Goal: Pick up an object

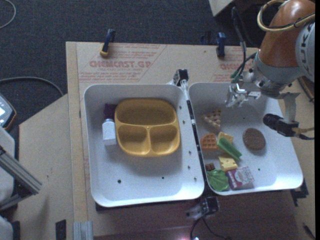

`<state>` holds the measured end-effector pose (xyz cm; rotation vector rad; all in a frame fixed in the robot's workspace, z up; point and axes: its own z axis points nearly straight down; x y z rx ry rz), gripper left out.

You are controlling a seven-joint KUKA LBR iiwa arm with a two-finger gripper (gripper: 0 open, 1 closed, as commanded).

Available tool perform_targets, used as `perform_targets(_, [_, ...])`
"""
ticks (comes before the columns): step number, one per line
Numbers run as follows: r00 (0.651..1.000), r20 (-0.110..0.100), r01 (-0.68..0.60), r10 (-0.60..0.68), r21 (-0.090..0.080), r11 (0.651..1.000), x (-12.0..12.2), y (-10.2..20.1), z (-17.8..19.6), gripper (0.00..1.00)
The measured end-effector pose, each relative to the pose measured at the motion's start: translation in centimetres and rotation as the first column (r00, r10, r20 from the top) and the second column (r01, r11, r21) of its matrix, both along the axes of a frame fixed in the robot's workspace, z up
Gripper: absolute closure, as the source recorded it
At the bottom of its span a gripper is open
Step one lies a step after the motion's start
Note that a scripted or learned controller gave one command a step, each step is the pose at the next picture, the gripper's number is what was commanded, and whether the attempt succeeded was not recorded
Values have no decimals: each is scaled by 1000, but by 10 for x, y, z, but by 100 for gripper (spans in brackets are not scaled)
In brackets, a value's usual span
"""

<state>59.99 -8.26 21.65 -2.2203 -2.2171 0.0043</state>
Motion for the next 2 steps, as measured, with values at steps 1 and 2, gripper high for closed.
perform_targets(1, [1000,7,-3,3,-2,1000,10,0,-2,100])
perform_targets(2, [1000,2,-1,1,0,1000,0,2,3,100])
